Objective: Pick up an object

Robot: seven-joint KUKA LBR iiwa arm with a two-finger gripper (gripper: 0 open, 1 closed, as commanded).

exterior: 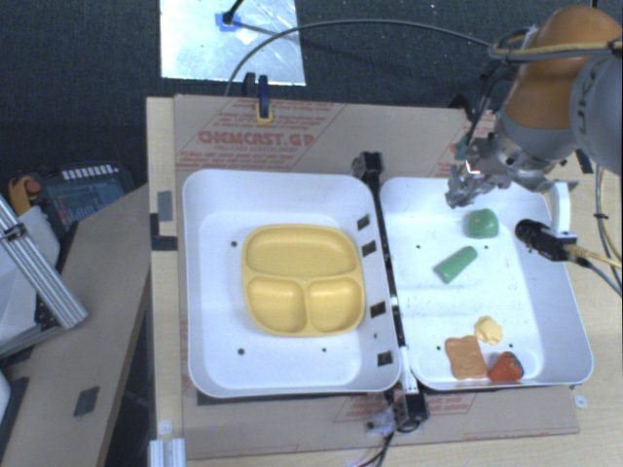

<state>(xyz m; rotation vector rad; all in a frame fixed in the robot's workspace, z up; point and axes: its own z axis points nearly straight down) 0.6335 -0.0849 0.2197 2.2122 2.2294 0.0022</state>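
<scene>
The pincer (465, 191) hangs over the far part of the right bin (555, 353), just up and left of a round green piece (481, 224). Whether it is wide or narrow I cannot tell; the tip is a dark blur against the white floor. Nothing can be made out in its grip.

Candidates for the pick all lie in the right bin: the round green piece nearest the pincer, a green block (455, 264) lying at a slant toward the middle, and near the front edge a yellow piece (489, 331), an orange slab (466, 357) and a red piece (505, 368), the last three crowded together.

Likely risks:
- The pincer sits off-centre from the round green piece, so a straight descent may nudge it aside or close on air
- That piece looks rounded and could roll or squirt out under a squeeze
- It lies near the bin's far wall, which may foul the approach
- Among the front cluster, a grab could catch two pieces or shove neighbours

The left bin (214, 358) holds a yellow tray (302, 278)
</scene>
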